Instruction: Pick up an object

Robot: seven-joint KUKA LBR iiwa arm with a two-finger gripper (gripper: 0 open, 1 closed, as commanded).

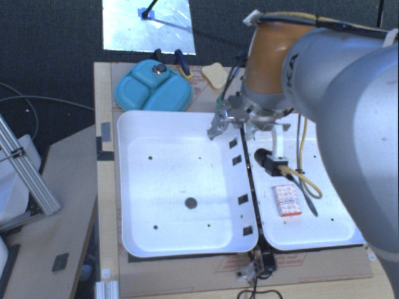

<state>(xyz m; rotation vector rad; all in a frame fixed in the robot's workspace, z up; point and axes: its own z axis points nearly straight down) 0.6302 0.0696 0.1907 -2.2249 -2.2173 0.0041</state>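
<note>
Hovering hand (217, 128) over left bin (163, 178)

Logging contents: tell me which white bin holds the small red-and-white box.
The bin on the view's right: the box lies toward its front. The left bin holds a small dark disc.

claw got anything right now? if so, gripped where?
Nothing visibly held. The claw is over the far edge of the left bin. The small box lies loose in the right bin, and the dark disc lies in the left one.
</note>
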